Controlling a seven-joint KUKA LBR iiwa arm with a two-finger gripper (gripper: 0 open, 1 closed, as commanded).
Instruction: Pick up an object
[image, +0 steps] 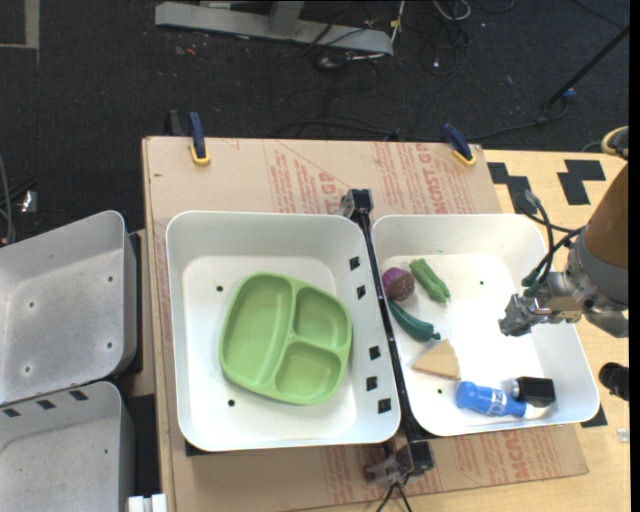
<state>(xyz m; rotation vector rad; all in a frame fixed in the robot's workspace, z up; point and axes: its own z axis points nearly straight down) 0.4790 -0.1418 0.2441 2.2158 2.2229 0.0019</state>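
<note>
The right bin (470, 232) holds several small objects: a purple round piece (400, 284), a light green pod-shaped piece (431, 279), a dark green curved piece (411, 320), a tan wedge (438, 360), and a blue bottle with a black cap (497, 397). My gripper (518, 320) hangs over the right side of this bin, above bare white floor, to the right of the wedge and above the bottle. Nothing shows between its fingers.
The left bin (190, 300) holds a green divided plate (286, 338). A black divider runs between the bins. Blue and yellow clamps (198, 140) pin the cardboard base at the far edge. White trays (60, 300) lie off the bench on the left.
</note>
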